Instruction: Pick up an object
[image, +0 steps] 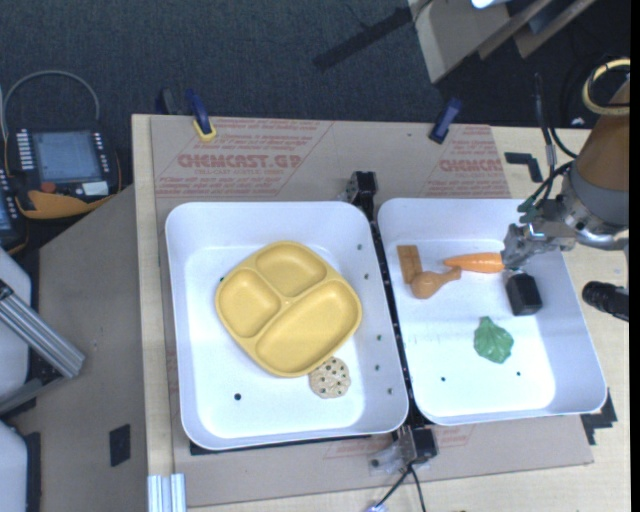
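Camera view. Right bin (560, 395) taken as landmark. Inside it, near the far edge: orange carrot (473, 263), lying flat, thin tip pointing toward the bin's left wall. Just left of the carrot, a brown wooden spoon-like piece (425, 278), rounded end close to or touching the carrot's tip; cannot tell which. Toward the bin's middle, a green leafy lump (492, 340), well apart from the carrot. Beside the carrot's thick end, a small black block (523, 294), possibly part of the tool; cannot tell.

Gripper (520, 247) hovering over the bin's far right part, right at the carrot's thick end. Opening between fingers not resolvable at this angle; cannot tell. Nothing visibly pinched.

Left of the landmark bin, in the neighbouring bin (190, 300): yellow divided plate (288, 307) and a cookie (329, 378) at its near edge.

Handling judgement: carrot likely a light, stiff plastic toy, smooth and tapered, prone to rolling or slipping out. Best hold probably across the thick end, jaws square to its long axis.
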